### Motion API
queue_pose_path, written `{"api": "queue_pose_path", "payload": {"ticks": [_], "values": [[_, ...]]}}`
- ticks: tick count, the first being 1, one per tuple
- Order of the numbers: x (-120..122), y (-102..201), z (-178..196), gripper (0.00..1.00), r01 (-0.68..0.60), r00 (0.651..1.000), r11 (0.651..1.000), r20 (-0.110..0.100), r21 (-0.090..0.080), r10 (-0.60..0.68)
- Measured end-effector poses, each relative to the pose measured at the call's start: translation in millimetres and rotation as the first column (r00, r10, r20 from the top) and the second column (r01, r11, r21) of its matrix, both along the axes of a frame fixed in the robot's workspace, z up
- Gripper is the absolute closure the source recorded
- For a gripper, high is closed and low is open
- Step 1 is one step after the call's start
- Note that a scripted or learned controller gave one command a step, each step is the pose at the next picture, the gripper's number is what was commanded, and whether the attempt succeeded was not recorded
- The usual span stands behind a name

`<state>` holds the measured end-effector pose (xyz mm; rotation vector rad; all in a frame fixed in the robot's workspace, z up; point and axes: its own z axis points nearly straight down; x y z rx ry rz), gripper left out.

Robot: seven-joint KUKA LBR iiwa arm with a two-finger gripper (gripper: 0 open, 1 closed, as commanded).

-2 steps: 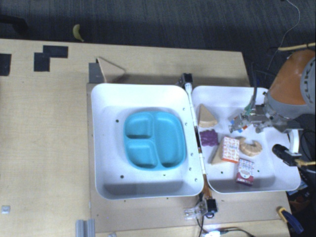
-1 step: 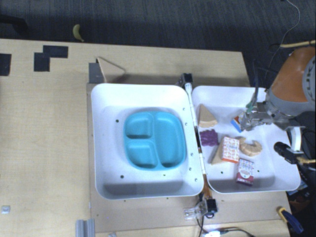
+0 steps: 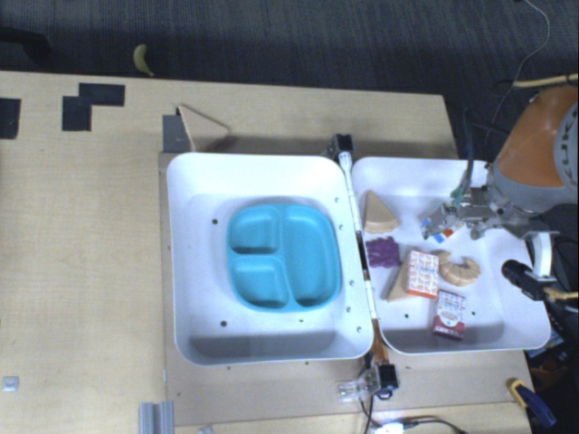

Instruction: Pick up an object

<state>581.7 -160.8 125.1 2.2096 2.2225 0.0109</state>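
Note:
My gripper [image 3: 450,217] hangs low over the back half of the right bin [image 3: 507,333], reaching in from the right on the grey arm with its orange band [image 3: 541,143]. A small blue and red object [image 3: 438,233] lies right at its tip; whether it is held is unclear. Around it in this bin lie a tan wedge [image 3: 380,213], a purple grape bunch [image 3: 382,253], an orange-and-white box [image 3: 422,273], a beige ring-shaped piece [image 3: 460,271] and a small red carton [image 3: 450,315].
The left bin [image 3: 194,324] holds a blue divided plate [image 3: 280,255]. A ridge [image 3: 357,242] separates the two bins. Cables and clamps sit at the bench's front edge [image 3: 375,382]. A black arm part [image 3: 523,280] juts over the right bin's right side.

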Motion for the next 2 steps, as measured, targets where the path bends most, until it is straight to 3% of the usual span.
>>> {"api": "queue_pose_path", "payload": {"ticks": [1,2], "values": [[-89,2,-38,0.00,0.004,1.000,1.000,-0.005,-0.001,-0.004],[-87,2,-26,1.00,0.003,1.000,1.000,0.003,-0.002,-0.003]]}}
